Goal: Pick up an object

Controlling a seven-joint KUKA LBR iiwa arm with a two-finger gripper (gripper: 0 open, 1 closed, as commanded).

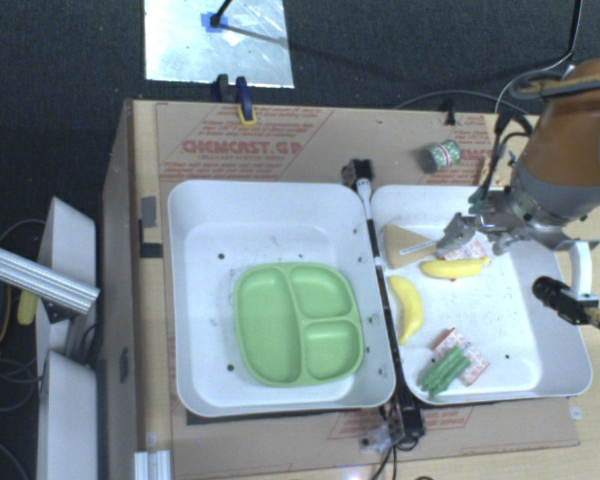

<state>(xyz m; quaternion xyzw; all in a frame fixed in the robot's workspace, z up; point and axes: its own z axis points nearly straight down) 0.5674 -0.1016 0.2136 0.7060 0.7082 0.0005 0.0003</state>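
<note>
My gripper (464,240) hangs over the back left part of the right bin (565,368), open, with nothing between its fingers. A yellow banana (455,267) lies just in front of it, close under the fingertips. A tan wedge-shaped piece (404,241) lies to the gripper's left, near the bin's divider. A second banana (409,308) lies along the bin's left wall. Near the front sit a green bean-like bundle (444,372) and a pink and white packet (458,347).
The left bin (195,228) holds a green divided plate (300,323). A small green and white can (442,154) lies on the bench behind the right bin. A black attachment (563,301) juts over the right bin's right side. A black clamp (360,175) sits between the bins.
</note>
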